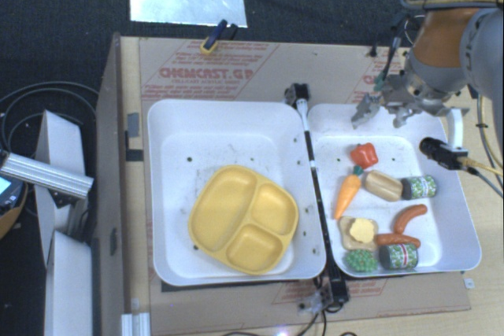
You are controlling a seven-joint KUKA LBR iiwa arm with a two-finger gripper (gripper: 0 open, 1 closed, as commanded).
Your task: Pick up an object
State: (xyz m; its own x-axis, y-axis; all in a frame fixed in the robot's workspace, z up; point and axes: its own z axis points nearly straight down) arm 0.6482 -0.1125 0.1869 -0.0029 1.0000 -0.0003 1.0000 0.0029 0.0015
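Gripper (384,111) hangs over the right bin's (461,228) back edge, fingers spread, nothing between them; red pepper (364,154) and carrot (346,195) lie below, untouched; the pick looks not yet begun

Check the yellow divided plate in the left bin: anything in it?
Empty. The yellow plate lies flat in the left bin, and all three compartments show bare yellow.

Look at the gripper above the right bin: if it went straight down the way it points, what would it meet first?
The gripper hangs over the right bin's far end. Straight down it would probably meet bare bin floor, just beyond the red pepper; depth is hard to judge from this slanted view.
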